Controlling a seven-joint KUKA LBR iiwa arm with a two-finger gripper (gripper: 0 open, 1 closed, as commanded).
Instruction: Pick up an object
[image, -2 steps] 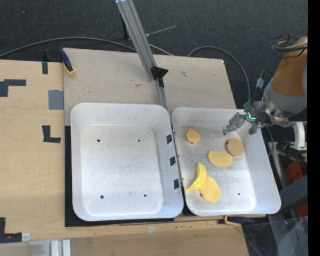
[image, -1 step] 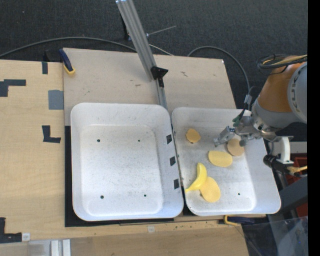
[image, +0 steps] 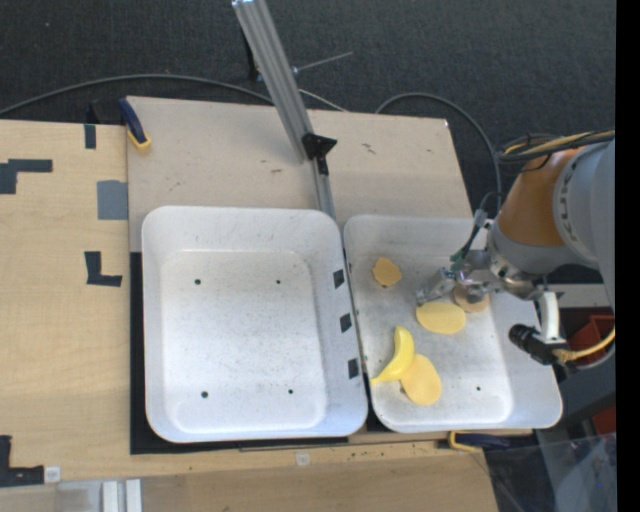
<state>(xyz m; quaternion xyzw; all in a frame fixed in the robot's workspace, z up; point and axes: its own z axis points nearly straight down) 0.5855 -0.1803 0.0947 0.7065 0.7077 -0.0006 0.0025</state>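
Hovering fingers (image: 452, 288), grip state unclear, perhaps touching yellow disc (image: 441, 319) near right bin's (image: 520, 400) far edge.

Four yellow objs lay in the right-hand white bin (image: 520, 395). A small roundish yellow piece (image: 387, 272) sat toward the far left of the bin. A flat pale-yellow oval disc (image: 441, 319) lay approx. at the bin's middle, just right of centre. A curved banana-shaped piece (image: 396, 357) rested nr the left wall, touching a second flat yellow oval (image: 422, 381) on its near-right side.
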